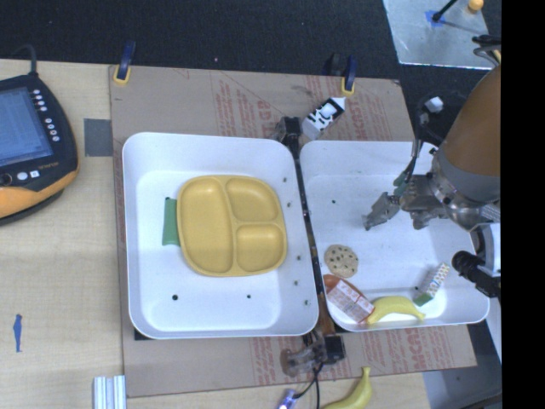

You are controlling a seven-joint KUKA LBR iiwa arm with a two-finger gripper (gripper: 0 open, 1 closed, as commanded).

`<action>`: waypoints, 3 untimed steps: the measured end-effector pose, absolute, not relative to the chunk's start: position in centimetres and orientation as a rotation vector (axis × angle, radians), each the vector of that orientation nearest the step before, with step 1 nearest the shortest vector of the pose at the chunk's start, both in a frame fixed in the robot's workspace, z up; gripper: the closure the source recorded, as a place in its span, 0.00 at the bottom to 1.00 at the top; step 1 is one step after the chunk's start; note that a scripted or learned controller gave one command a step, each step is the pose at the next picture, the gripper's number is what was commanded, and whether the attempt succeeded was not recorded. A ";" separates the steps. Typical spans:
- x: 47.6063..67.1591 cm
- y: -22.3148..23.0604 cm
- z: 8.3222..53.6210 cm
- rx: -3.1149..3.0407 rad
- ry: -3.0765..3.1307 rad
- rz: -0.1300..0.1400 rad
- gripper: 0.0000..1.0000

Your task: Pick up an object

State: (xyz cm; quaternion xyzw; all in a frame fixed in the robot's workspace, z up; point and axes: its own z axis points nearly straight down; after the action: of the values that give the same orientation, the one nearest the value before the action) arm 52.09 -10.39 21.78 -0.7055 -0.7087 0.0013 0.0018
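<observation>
Gripper over right bin, fingers spread, nothing between them. Cookie, packet and banana along near edge. Yellow divided plate in left bin.

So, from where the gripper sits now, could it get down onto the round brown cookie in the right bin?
Probably yes. The gripper is over bare floor of the right white bin, and the round brown cookie lies flat just below-left in the view, apart from the red-and-white packet, with nothing lying between.
</observation>
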 end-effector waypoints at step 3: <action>63.0 -1.3 21.0 -2.215 -2.226 0.005 1.00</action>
State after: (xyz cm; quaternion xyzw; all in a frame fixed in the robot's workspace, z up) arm 62.96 -1.33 20.97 -0.7053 -0.7089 0.0015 0.0008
